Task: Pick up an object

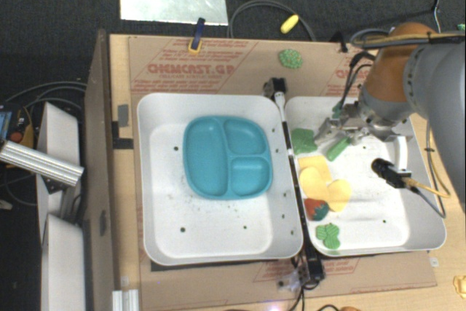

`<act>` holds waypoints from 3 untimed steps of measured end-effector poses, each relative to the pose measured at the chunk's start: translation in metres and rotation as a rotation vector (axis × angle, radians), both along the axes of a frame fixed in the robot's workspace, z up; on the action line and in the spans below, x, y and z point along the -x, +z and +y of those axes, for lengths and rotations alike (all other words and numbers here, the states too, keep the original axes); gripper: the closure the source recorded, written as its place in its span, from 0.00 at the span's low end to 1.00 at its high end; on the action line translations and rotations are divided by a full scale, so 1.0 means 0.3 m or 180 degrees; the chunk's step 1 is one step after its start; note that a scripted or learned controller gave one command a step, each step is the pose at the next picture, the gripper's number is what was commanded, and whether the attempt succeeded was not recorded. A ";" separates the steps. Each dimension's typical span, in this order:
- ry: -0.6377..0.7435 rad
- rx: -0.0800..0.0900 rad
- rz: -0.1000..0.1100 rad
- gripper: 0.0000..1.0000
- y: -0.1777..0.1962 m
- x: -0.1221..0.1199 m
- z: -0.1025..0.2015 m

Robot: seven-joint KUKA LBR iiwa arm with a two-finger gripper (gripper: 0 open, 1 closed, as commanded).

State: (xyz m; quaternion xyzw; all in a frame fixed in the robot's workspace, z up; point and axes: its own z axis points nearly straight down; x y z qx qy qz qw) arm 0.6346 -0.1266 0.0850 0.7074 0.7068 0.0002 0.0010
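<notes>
Arm reaches in from right, jaws (pixel 336 133) low over upper left part of right bin (pixel 415 229). Green stick-shaped piece (pixel 337 150) sits right at fingertips, looks maybe pinched, but honestly can't tell if jaws closed or apart. Green block (pixel 303 140) just beside it, yellow pieces (pixel 320 182) below, red bit (pixel 315 209) and green cluster (pixel 329 234) nearer front edge. Blue divided tray (pixel 227 157) in left bin (pixel 164 229).

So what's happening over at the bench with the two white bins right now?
The robot arm is reaching into the right bin, its gripper low beside a green stick-shaped piece near the bin's upper left. Yellow pieces, a red piece and a green knobbly piece lie along that bin's left side. The left bin holds a blue divided plate.
</notes>
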 end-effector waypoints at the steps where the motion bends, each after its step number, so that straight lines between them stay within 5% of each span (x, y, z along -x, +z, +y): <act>1: 0.0004 -0.0004 -0.0001 0.00 0.144 0.115 0.023; 2: 0.0005 -0.0002 -0.0001 0.00 0.112 0.103 -0.016; 3: -0.0004 -0.0008 0.0021 0.00 -0.009 0.291 -0.054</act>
